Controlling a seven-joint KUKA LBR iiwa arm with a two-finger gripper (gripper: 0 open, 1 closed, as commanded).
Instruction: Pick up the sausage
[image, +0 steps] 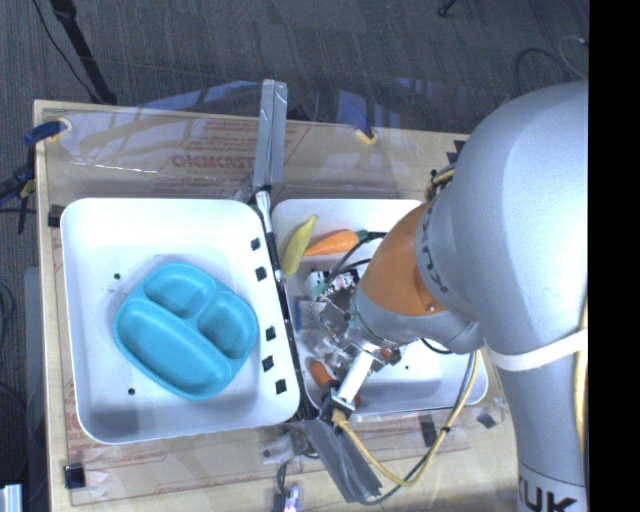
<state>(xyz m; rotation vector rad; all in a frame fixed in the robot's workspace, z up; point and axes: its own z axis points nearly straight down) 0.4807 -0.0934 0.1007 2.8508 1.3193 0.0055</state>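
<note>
— Where's the sausage (318, 374)?

— I take it for that reddish-brown end in the right bin (452, 382), by the near wall, mostly tucked under the gripper (332, 345).

— Which way does it lie?

— Too little shows to call its long axis.

— And the jaws?

— Can't tell if they're open or shut.

— How would it handle?

— Light, smooth, apt to roll, I'd guess; take it across the middle. Further back lie a carrot (331, 242) and a banana (298, 243).

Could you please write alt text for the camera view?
The grey arm reaches into the right bin, its gripper low beside a brownish sausage. A banana and carrot lie farther back; a blue tray fills the left bin.
</note>
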